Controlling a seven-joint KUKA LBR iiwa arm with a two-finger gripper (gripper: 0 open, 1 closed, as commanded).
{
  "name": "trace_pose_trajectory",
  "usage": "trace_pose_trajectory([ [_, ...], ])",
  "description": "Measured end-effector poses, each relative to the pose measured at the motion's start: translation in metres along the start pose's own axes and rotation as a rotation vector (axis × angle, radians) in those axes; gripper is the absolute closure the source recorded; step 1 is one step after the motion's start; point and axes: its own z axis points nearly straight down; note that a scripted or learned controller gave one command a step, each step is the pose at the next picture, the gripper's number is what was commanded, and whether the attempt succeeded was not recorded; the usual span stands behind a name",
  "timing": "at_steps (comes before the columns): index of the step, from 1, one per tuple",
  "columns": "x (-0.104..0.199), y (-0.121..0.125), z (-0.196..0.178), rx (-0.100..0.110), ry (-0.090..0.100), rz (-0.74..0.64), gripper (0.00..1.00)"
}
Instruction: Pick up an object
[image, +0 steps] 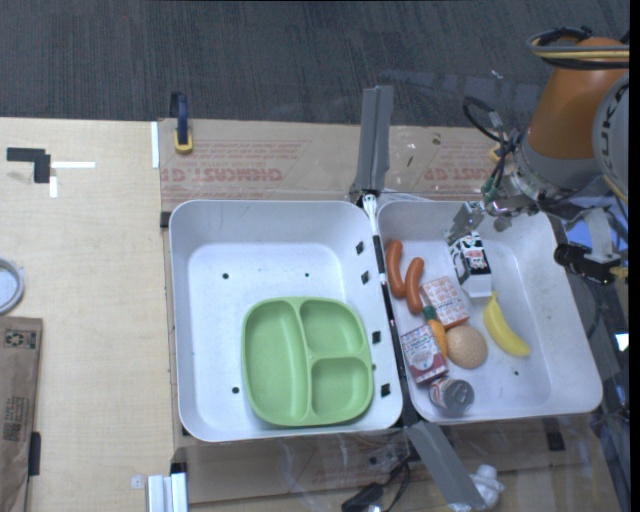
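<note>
Overhead, hand (470, 222) hovers w/ fingers apart, holding nothing, in right bin (560, 400) at 12 o'clock; milk carton (471, 259) sits just below at 6 o'clock, long axis approx. 12-to-6.

Matt green plastic tray (307, 361); glossy white bins (200, 300).

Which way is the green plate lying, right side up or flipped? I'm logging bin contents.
Right side up: the green plate lies flat in the left bin, its three compartments facing the camera.
</note>
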Motion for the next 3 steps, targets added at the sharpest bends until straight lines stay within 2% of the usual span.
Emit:
trace_pose_trajectory([
  [1, -0.015, -0.024, 0.083, 0.0, 0.0, 0.073, 0.0],
  [2, -0.016, -0.024, 0.073, -0.002, 0.0, 0.077, 1.0],
  [3, 0.002, 0.013, -0.021, 0.0, 0.0, 0.341, 1.0],
])
